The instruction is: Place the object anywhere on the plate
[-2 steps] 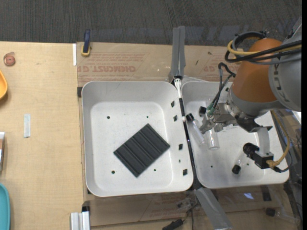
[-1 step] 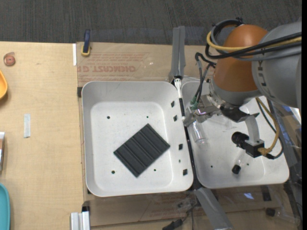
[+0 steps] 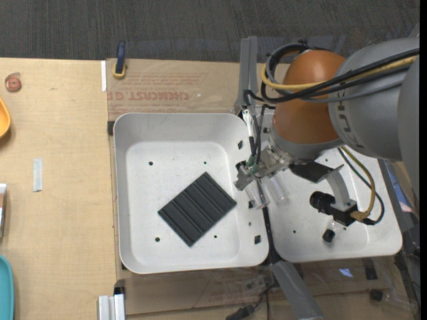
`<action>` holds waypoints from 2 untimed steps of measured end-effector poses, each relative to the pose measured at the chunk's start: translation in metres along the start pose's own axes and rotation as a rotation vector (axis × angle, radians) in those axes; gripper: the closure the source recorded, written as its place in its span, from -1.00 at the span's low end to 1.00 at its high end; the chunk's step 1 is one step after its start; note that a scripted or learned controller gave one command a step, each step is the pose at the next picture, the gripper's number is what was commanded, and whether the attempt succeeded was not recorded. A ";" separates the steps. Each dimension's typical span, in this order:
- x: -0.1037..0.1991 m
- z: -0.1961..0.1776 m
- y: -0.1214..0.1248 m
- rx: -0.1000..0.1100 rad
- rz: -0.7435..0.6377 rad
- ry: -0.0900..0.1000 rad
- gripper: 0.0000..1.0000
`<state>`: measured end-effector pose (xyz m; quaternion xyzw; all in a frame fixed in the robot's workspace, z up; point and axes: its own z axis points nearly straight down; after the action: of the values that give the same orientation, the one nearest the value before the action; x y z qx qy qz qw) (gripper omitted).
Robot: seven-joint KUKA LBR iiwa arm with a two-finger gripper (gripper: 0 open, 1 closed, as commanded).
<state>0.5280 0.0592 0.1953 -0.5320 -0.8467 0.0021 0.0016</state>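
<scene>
Bright, even overhead light; soft shadows, mild glare on white bins (image 3: 133,139), slight softness.

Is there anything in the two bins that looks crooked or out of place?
The dark ribbed plate in the left bin lies turned at an angle to the bin's walls, not square with them. The gripper hangs over the seam between the bins, beside the plate. Nothing looks spilled or damaged.

wooden bench (image 3: 53,232), two white bins (image 3: 133,245) side by side
</scene>
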 end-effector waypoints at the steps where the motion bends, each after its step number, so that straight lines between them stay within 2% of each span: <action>1: 0.062 0.002 0.088 -0.003 -0.271 -0.002 1.00; 2: 0.062 0.002 0.088 -0.004 -0.271 -0.002 -1.00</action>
<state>0.5805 0.1528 0.1933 -0.4129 -0.9108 0.0010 -0.0001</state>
